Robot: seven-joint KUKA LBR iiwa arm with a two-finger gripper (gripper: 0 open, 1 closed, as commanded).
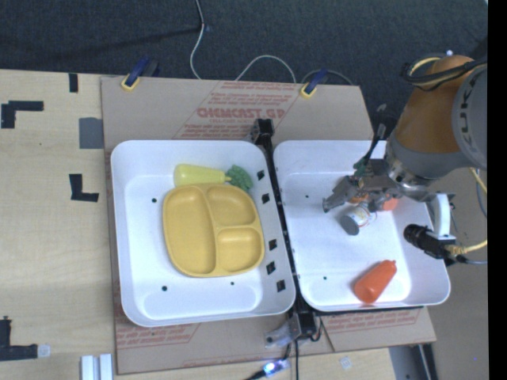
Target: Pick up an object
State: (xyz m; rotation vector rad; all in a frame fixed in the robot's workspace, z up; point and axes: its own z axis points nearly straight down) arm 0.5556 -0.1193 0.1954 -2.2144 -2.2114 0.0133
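My gripper [348, 210] hangs over the middle of the right bin [317, 287], reaching in from the right under the grey wrist with its orange band. Its grey fingers [334, 202] point down and left toward the bin floor, with a small grey and orange piece just beneath them that I cannot identify. An orange bottle-shaped toy [374, 281] lies near the right bin's front right corner, apart from the gripper. In the left bin [135, 291] rests a yellow divided plate [212, 231], with a yellow corn toy with a green end [212, 176] behind it.
A black divider strip [273, 212] runs between the two bins. The bins sit on a cardboard sheet [238, 113] held by blue and yellow clamps at the back. A white cable [198, 30] loops behind. A black fitting [424, 240] juts out at the right bin's right edge.
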